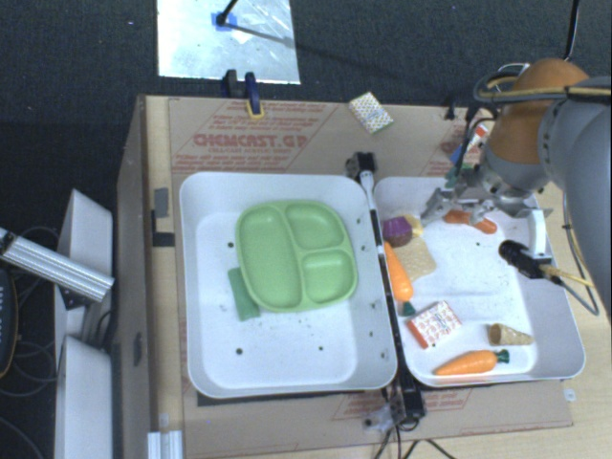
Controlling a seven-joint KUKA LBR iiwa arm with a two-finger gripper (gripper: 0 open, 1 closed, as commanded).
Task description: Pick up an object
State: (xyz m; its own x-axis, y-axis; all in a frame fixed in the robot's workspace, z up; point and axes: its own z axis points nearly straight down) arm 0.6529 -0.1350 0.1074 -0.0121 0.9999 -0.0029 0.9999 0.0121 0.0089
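My gripper [457, 202] hangs low over the far part of the right bin [555, 304], at the end of the grey arm with the orange band. Just beneath and right of it lies a small orange item [478, 223], partly covered by the gripper. A purple piece [398, 228] and a beige cracker [415, 256] lie to its left. Along the bin's left wall lies a carrot [398, 273]. Nearer the front are a red-and-white box [436, 323], a second carrot [469, 361] and a small cone [509, 334].
The left bin [220, 352] holds a green divided plate [295, 254] with a green block [242, 295] sticking out from under its left edge. A small patterned packet [370, 112] lies on the cardboard behind the bins.
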